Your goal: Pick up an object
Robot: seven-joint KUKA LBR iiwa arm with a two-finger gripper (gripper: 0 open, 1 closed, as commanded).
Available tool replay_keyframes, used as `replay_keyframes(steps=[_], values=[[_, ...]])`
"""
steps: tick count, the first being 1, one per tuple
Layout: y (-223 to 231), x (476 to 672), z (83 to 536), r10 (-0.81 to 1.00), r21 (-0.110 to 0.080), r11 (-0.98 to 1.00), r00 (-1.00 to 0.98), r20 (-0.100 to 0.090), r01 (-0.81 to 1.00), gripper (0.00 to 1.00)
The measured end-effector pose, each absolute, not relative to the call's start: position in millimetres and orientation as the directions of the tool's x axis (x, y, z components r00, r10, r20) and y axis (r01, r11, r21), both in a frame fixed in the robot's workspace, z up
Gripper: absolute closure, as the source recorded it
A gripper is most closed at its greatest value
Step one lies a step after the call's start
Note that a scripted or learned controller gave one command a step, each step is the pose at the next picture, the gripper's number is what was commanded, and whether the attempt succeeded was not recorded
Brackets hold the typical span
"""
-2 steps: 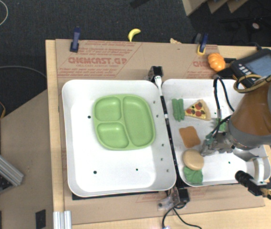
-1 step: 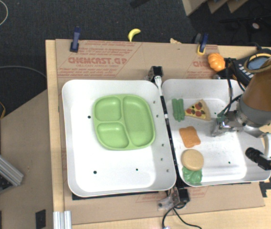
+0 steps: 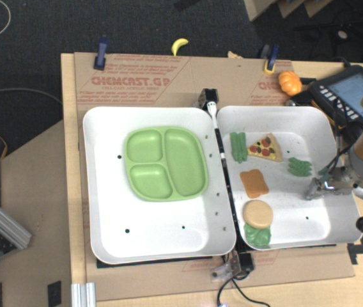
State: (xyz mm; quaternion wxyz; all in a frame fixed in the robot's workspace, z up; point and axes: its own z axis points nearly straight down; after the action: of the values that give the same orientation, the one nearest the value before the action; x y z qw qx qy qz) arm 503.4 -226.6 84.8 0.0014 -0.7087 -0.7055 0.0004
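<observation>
Camera view: the gripper [image 3: 316, 189] was seen low over the right bin [image 3: 309, 232], at its right side, just below a green toy [image 3: 300, 167]; whether its fingers were parted could not be told, and nothing was seen held. A pizza slice [image 3: 264, 148] lay further left.

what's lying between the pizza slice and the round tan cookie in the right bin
In the camera view, a flat orange-brown toast piece lies between the pizza slice and the round tan cookie.
</observation>
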Motion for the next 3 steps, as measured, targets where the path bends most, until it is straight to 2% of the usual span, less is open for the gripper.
replay_keyframes(steps=[1, 2, 3], values=[[-156.8, 478.3, 132.4, 1.0, -0.002, 0.004, -0.004, 0.003, 1.0, 1.0], [-198.4, 478.9, 133.7, 1.0, 0.002, -0.003, 0.003, -0.003, 1.0, 1.0], [-225.0, 512.1, 82.1, 1.0, 0.002, 0.001, -0.001, -0.003, 1.0, 1.0]])
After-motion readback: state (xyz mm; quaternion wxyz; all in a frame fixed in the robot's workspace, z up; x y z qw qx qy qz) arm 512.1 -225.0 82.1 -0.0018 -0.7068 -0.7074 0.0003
